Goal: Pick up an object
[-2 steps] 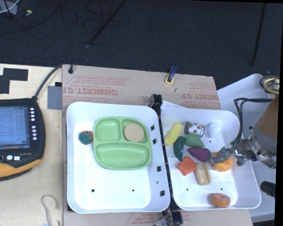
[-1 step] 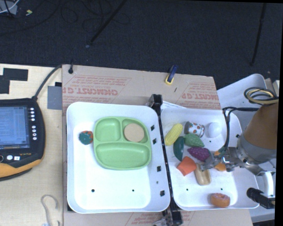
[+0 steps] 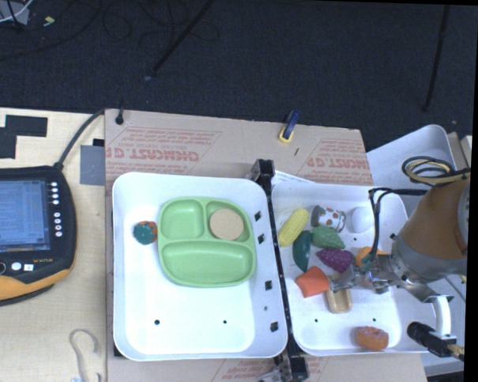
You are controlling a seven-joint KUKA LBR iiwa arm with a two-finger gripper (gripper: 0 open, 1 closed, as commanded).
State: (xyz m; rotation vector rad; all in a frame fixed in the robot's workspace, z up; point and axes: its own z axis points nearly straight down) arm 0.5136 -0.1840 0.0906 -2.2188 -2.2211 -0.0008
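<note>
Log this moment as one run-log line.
arm: over right white bin | end effector: low beside purple toy grapes and orange toy block | grasp: unconfirmed | left bin: green divided plate

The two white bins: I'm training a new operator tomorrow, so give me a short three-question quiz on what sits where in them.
1. True or false: the green divided plastic plate lies in the left white bin.
2. Which item lies alone near the front edge of the right white bin? A) yellow toy corn cob B) brown toy bread roll C) purple toy grape bunch
3. Fill in: the tan round disc rests in the plate's upper ____ compartment.

Key: 1 true; 2 B; 3 right.
</note>
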